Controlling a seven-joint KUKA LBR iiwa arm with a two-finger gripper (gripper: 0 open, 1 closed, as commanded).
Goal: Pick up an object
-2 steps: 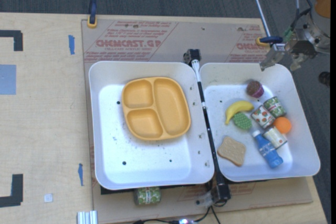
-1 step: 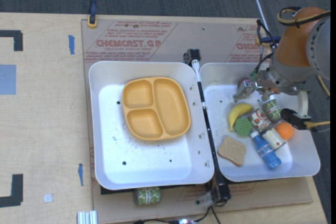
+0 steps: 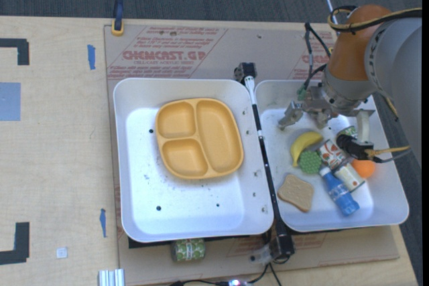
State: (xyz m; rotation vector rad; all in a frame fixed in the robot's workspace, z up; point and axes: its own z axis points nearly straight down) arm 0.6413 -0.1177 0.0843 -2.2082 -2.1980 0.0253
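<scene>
1. Camera view, looking down on the bench: the arm (image 3: 375, 43) leans in from the right and hangs its gripper (image 3: 305, 114) over the right bin (image 3: 392, 211), above the bin's far-left corner.
2. Two fingers look splayed apart with nothing between them; no object is held.
3. My read: it is parked there to line up a descent, since everything worth picking sits just nearside of it.
4. Landmark is the banana (image 3: 305, 144), lying just below the gripper and apart from it.
5. Touching the banana's near end, a green ball (image 3: 310, 161). Nearer the camera from that, a slice of toast (image 3: 296, 192).
6. Right of the banana: a small can (image 3: 330, 152), a blue bottle (image 3: 340, 195), an orange ball (image 3: 365, 169), all crowded together.
7. Left of the banana, across the divider, the left bin (image 3: 134, 211) carries one thing, a yellow divided plate (image 3: 199, 138) lying flat.
8. Closest candidate for a pick, in my judgement: the banana.
</scene>
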